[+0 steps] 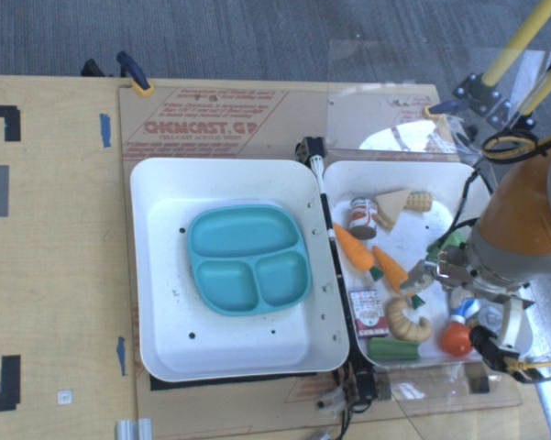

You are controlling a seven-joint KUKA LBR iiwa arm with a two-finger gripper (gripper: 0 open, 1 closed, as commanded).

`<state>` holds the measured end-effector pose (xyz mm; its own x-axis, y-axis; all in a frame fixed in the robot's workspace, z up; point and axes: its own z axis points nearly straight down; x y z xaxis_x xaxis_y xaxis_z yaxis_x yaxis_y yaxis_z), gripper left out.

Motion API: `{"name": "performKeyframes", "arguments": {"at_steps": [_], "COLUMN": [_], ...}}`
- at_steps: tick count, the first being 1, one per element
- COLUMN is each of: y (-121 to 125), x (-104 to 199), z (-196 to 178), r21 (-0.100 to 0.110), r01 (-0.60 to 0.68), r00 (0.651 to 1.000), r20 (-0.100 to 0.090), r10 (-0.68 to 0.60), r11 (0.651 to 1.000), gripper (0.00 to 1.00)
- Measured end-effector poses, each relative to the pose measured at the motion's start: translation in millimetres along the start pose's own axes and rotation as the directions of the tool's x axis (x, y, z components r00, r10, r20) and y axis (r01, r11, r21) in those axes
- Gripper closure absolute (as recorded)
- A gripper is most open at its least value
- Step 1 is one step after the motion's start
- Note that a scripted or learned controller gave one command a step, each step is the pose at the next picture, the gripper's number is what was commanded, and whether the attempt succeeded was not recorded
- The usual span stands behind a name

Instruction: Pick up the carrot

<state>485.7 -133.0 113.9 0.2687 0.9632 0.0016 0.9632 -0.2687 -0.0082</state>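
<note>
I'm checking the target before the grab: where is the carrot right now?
The carrot lies in the right bin, near its left wall, just below the small can. A second orange piece sits at its lower right.

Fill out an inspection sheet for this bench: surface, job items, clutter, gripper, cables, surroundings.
Surface: two shallow white bins; left bin holds a teal three-compartment plastic plate.
Job's things: two orange toy carrots in the right bin, one near its left wall, one just right of it.
Clutter: small red-labelled can, tan wedge, corn piece, pretzel-shaped bread, red tomato, green piece, printed carton.
Gripper: metal two-finger gripper beside the second carrot; grip unclear.
Cables: black cable looped by the arm.
Surroundings: cardboard sheet, grey carpet.
</note>
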Motion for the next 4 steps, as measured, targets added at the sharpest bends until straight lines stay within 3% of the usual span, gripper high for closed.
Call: {"name": "performKeyframes", "arguments": {"at_steps": [1, 2, 3, 4], "y": [48.5, 50.4, -2.7, -2.9], "x": [11.1, 9.6, 84.0, 81.1], "z": [24.4, 12.3, -72.1, -79.0], "r21": [-0.01, -0.018, -0.007, -0.004], "r01": [-0.21, -0.21, -0.337, -0.34], "r00": [0.978, 0.978, 0.941, 0.941], "r20": [-0.001, 0.001, -0.006, 0.001], "r10": [0.21, 0.21, 0.337, 0.34], "r11": [0.978, 0.977, 0.941, 0.941], "gripper": [0.0, 1.0, 1.0, 1.0]}}
